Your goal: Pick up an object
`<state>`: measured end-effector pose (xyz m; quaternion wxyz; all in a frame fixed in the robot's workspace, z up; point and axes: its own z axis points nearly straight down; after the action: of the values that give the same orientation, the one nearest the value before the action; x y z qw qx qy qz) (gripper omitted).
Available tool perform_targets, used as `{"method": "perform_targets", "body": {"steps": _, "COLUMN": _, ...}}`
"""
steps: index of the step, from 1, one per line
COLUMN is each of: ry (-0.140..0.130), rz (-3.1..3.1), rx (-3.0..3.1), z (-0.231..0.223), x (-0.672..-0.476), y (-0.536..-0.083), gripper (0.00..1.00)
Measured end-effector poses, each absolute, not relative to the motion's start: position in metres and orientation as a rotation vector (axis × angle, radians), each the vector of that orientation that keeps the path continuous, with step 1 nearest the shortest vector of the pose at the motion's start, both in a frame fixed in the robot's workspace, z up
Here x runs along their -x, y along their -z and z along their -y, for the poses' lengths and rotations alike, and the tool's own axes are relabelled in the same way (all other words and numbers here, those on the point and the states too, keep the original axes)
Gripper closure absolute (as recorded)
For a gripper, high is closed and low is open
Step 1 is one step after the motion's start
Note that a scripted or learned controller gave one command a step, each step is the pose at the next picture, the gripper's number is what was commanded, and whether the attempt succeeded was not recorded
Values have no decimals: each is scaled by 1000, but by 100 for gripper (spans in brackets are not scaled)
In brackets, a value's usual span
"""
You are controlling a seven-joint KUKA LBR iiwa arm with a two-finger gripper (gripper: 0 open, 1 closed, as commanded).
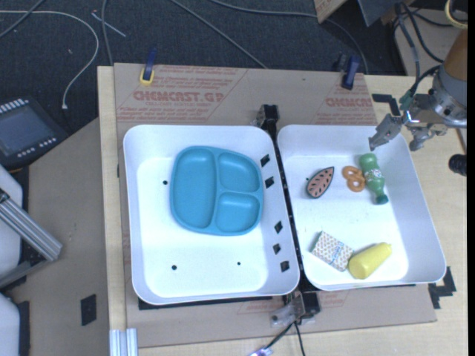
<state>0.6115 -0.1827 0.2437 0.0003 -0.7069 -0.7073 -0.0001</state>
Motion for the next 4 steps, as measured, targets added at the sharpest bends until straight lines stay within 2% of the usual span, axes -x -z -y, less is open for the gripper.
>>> {"method": "perform_targets", "body": {"steps": 3, "ry": -1, "rz": 2229, "rx": 2232, "z": 186, "x": -600, "y": -100, "gripper": 0}}
{"method": "perform_targets", "body": {"steps": 4, "ry": 3, "rz": 2223, "rx": 2224, "z": 182, "x": -599, "y": -108, "gripper": 100}}
